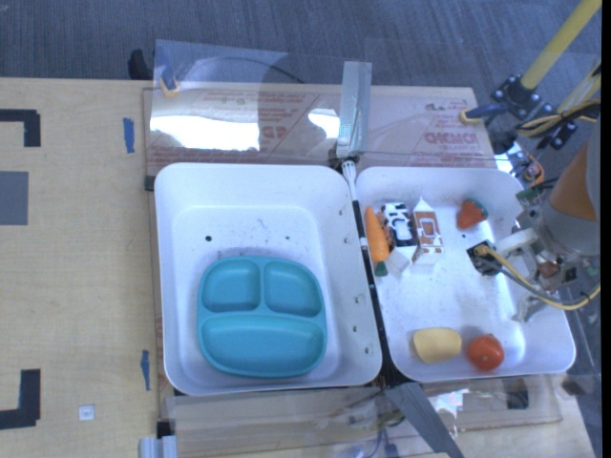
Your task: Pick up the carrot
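- Carrot (377,235) lies at nine o'clock in right bin (552,354), beside its wall.
- Likely light, stiff, smooth; grip mid-body, crosswise.
- Claw (537,270) state: cannot tell.

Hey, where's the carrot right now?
In the camera view, the carrot lies in the right bin, against its left wall toward the far end, just left of a black-and-white packet.

The left bin (172,256) and right bin (449,294) look like smooth white plastic with a faint sheen. The plate (260,342) is smooth, matt teal plastic. The tabletop (76,256) is pale, matt wood. A clear sheet (239,113) glares glossily. The carrot (378,237) looks smooth, the tomato (486,352) shiny, and the floor (286,17) rough grey carpet.
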Controlling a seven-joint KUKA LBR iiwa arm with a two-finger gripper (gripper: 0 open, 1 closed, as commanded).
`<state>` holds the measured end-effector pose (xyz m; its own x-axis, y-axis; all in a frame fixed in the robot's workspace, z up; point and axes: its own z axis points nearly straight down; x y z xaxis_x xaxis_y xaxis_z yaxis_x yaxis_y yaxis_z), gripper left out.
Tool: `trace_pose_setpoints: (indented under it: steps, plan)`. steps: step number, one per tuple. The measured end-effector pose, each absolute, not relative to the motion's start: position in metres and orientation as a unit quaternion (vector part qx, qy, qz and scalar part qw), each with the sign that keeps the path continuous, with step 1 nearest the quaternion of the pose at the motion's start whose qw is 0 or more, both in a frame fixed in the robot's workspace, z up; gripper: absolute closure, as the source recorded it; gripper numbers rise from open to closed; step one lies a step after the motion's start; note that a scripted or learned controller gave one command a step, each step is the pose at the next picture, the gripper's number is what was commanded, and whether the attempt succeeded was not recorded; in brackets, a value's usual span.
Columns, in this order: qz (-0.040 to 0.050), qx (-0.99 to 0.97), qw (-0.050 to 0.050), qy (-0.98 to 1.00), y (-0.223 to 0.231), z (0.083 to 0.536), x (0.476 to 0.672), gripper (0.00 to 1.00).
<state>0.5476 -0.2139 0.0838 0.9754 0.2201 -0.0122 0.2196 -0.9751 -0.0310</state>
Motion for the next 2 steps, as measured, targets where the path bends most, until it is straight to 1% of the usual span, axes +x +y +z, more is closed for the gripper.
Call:
trace_pose_setpoints:
  steps: [1,2]
  plan:
    - [-0.008,-0.994,0.008,-0.107,-0.212,0.089,0.498,0.0]
    - [0.0135,-0.995,0.015,-0.098,-0.215,0.082,0.529,0.0]
